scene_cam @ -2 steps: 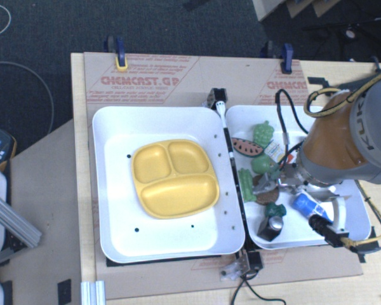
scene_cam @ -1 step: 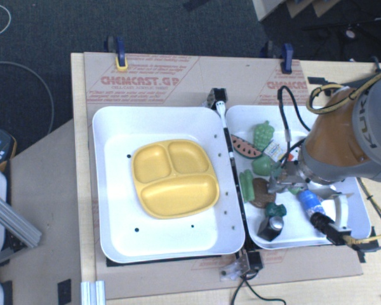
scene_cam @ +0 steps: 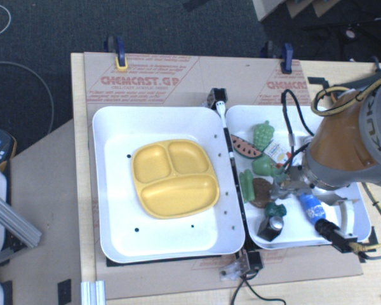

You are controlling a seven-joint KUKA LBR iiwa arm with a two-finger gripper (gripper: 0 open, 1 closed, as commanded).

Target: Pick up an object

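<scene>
Smooth yellow 3-section tray, bumpy green grapes

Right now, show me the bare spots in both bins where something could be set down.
Left bin: open white floor rings the yellow divided plate, widest between the plate and the near rim, and in the far left corner. Right bin: crowded; grapes, watermelon slice, green pieces and blue bottle cluster around the gripper. A bare strip lies along its far rim.

left bin — divided plate inside | right bin — toys, arm above
</scene>
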